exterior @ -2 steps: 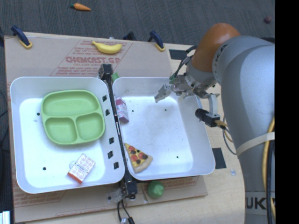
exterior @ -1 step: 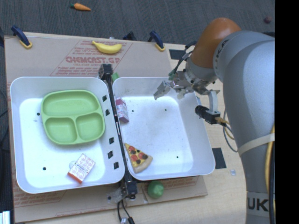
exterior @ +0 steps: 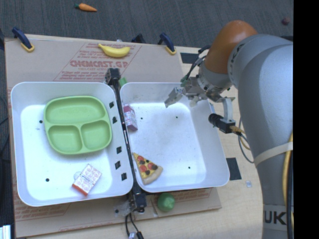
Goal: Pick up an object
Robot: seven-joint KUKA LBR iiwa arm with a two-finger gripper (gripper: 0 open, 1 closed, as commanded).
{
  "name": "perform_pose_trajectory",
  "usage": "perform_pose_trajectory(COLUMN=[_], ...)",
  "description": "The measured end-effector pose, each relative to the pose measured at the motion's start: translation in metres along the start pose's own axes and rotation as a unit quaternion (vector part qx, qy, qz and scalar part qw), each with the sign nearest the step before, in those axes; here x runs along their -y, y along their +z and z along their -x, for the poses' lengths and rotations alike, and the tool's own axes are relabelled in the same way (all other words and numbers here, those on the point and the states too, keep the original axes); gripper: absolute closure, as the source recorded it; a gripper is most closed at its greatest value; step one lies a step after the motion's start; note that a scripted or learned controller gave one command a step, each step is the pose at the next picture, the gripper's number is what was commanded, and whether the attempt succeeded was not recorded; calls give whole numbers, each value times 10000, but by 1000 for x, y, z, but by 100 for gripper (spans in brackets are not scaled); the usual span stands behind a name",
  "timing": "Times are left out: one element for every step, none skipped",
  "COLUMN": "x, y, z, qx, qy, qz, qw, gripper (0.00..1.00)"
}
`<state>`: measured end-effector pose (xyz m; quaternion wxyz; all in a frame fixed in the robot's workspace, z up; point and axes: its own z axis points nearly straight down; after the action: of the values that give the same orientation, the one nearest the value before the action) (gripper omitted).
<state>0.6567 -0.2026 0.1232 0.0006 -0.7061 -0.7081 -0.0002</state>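
Observation:
My gripper hovers over the far edge of the right bin, near its back wall, with nothing visibly held. In that bin a toy pizza slice lies at the front left corner. A dark red and white packet leans against the left wall. The left bin holds a green divided plate and a small red and white snack packet near its front. The gripper is well away from all of these objects.
A toy banana lies on the cardboard behind the bins. A green ball sits on the bench in front of the right bin. A toy carrot rests on the floor. Blue clamps hold the board's back edge.

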Motion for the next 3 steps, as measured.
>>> perform_pose_trajectory(x=[0, -1, 0], y=[6, 4, 12], z=[8, 8, 7], qx=[3, 6, -5], qy=[2, -5, -8], qz=[6, 12, -7], qw=[10000, 10000, 10000], gripper=[0, 0, 0])
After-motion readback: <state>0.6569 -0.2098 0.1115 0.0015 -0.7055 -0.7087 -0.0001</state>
